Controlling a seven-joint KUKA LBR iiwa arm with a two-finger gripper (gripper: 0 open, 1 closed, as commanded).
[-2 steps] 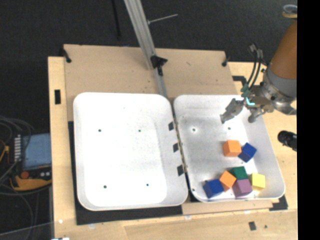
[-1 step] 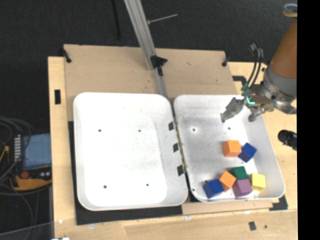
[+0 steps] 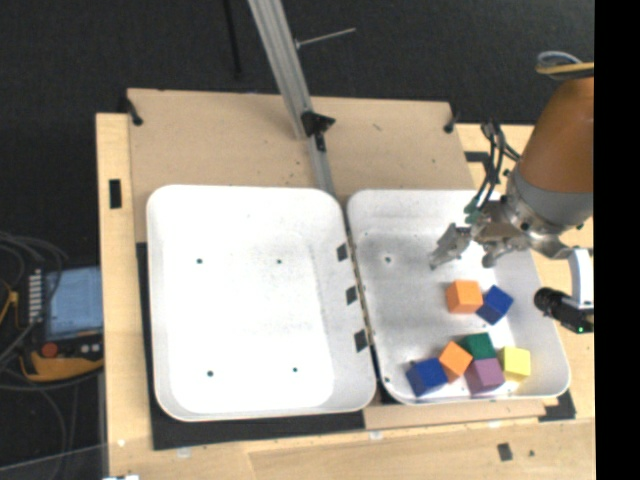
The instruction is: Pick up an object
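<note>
Blocks (image 3: 470,353) lie in the right bin (image 3: 400,228) (near corner), beside the left bin (image 3: 250,203).

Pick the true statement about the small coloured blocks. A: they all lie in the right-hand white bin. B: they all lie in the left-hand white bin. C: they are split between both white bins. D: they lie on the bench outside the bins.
A: every small coloured block, such as the orange cube and the yellow cube, sits inside the right-hand shallow white bin, below the end effector.
</note>
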